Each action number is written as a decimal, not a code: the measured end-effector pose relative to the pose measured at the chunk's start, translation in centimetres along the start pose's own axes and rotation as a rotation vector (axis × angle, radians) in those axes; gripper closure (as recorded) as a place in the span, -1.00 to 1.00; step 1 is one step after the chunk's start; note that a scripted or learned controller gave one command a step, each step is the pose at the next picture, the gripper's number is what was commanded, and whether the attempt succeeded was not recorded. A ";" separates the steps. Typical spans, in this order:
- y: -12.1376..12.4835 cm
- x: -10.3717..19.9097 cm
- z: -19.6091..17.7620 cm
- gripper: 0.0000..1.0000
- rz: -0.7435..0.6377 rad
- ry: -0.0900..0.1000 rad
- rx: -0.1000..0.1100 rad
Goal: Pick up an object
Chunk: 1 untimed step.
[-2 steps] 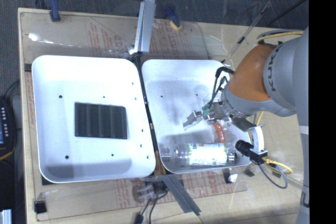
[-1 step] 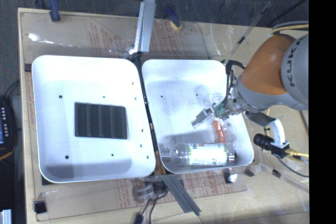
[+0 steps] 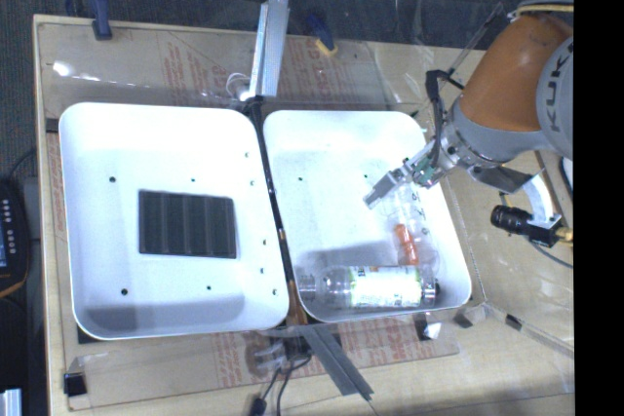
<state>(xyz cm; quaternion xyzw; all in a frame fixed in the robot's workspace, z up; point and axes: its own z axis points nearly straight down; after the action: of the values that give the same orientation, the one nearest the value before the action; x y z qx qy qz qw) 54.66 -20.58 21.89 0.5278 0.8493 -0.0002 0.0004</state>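
Bench (image 3: 88, 54): pale flat board printed with faint red lettering, bearing 2 shallow bins side by side
Left bin (image 3: 97, 141): white moulded plastic, rounded corners, holding 1 dark ribbed rectangular panel (image 3: 187, 223) lying flat
Right bin (image 3: 322, 151): same smooth white plastic, with the candidate objects along its near and right sides
Arm (image 3: 512, 88): grey with a glossy orange band, reaching in from the right
Bottle (image 3: 366, 287): clear plastic cylinder with a pale label, lying on its side against the right bin's near wall
Small clear item (image 3: 408, 239): see-through with an orange part, just above the bottle; shape hard to read
Gripper (image 3: 395, 182): low over the right bin just above the small clear item; I cannot tell how wide it stands
Risk: slick round plastic probably rolls or squirts out of a pinch; the bottle hugging the wall leaves little room for a finger
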 end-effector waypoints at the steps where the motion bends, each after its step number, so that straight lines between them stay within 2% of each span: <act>1: -1.1 0.1 3.5 -1.00 -0.061 0.002 0.001</act>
<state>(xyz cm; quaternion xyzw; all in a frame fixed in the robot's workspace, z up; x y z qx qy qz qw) 53.60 -20.96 18.35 0.5018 0.8650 -0.0002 -0.0005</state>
